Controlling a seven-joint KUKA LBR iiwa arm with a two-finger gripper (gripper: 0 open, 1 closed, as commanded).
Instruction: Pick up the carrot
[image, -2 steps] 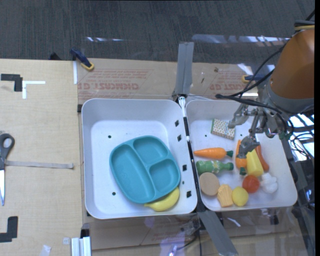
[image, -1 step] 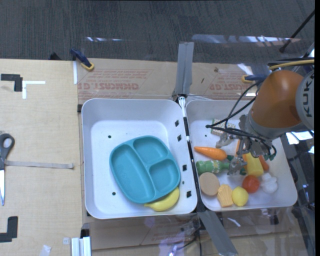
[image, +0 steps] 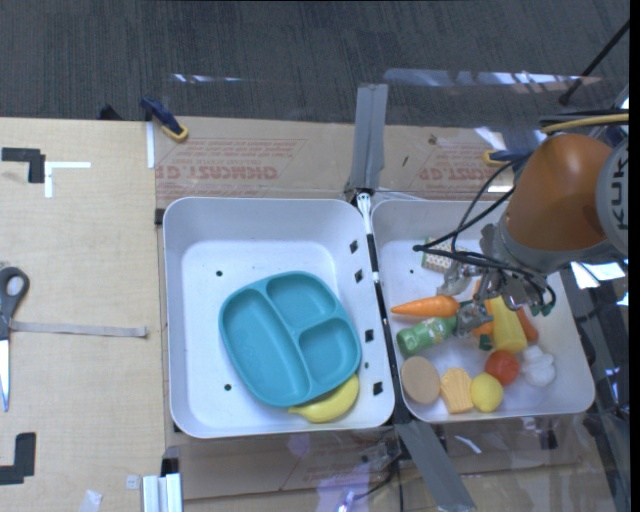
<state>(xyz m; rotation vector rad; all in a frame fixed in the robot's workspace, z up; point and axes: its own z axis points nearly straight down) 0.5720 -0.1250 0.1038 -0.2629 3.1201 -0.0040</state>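
The carrot, orange with a green stub at its right end, lies in the right bin near the bin's left wall, pointing left. My gripper hangs just right of the carrot's thick end, low over a pile of toy food. The arm's orange band sits above it. Nothing shows between the fingers from this angle.
Around the gripper lie a green cylinder, a yellow piece, a red tomato, a lemon, a tan disc and a white piece. The left bin holds a teal divided plate and a banana.
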